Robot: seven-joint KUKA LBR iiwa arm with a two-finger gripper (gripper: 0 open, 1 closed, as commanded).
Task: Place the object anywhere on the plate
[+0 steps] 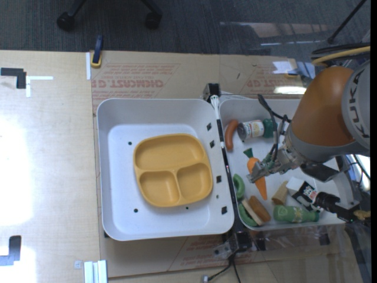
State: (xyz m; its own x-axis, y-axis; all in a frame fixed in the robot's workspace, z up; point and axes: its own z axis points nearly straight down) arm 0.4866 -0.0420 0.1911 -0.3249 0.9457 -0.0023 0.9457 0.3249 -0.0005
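Observation:
The yellow three-compartment plate lies in the left white bin with nothing on it. My gripper hangs low over the right bin, right above an orange carrot that lies with its green top toward the back. The gripper's tip overlaps the carrot's upper half, and whether it touches the carrot is unclear. The arm's orange band and wrist cover the right part of that bin.
In the right bin lie a red sausage, a small jar with a green cap, a green ring piece, a sandwich, a green bottle and a black-and-white item. A divider wall separates the bins.

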